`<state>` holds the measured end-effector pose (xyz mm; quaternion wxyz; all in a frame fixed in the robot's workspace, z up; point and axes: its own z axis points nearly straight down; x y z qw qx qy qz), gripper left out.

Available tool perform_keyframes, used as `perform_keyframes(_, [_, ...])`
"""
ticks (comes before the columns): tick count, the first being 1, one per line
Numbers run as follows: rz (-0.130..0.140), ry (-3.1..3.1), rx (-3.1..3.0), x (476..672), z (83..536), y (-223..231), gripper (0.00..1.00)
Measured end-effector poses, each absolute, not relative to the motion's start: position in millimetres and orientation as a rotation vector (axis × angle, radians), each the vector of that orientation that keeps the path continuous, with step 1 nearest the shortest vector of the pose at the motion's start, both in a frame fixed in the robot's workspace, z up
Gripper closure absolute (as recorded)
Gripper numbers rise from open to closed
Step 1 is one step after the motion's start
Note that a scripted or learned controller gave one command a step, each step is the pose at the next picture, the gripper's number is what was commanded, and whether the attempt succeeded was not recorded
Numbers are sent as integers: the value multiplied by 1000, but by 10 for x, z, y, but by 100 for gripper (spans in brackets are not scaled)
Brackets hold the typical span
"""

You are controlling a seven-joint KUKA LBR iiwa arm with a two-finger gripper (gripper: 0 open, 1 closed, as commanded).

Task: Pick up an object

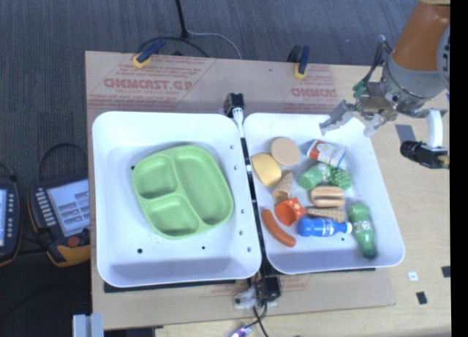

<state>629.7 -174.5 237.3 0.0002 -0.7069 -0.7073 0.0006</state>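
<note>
The hand (352, 117) hangs over the far right corner of the right bin (387, 204), its two fingers spread wide with nothing between them; one finger (335, 118) slants toward the bin's middle, the other (373, 125) sits nearer the right rim.

All the toy food lies in the right bin, taken here as the landmark. Near its far edge sit a tan disc (285, 150) and, right of it, a small can (327, 153) lying on its side, long axis running left to right, with its red end toward the disc. The can is the piece closest to the hand, just below and left of it. A yellow lump (266, 169) rests against the bin's left wall. In the middle are green pieces (324, 177) and a hot dog (327, 196) lying crosswise. Toward the near edge, a red sausage (278, 228) points diagonally from the left wall toward the near rim, a blue bottle (322, 227) lies left to right, and a green bottle (362, 230) runs roughly far to near along the right wall, though which end is its neck is hard to tell.

The left bin (117, 204) holds a green divided plate (183, 191). Both bins rest on the worktop (424, 255).
</note>
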Motion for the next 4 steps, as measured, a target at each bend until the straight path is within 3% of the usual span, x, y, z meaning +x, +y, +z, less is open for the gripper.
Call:
perform_keyframes(1, [1,-2392,-2040,6626,952,-1690,0])
perform_keyframes(2, [-3,-2526,-1887,6091,886,-1305,0])
perform_keyframes(3, [-5,-2647,-1724,5679,891,-1138,0])
perform_keyframes(4, [0,-2793,-1455,6005,882,-1231,0])
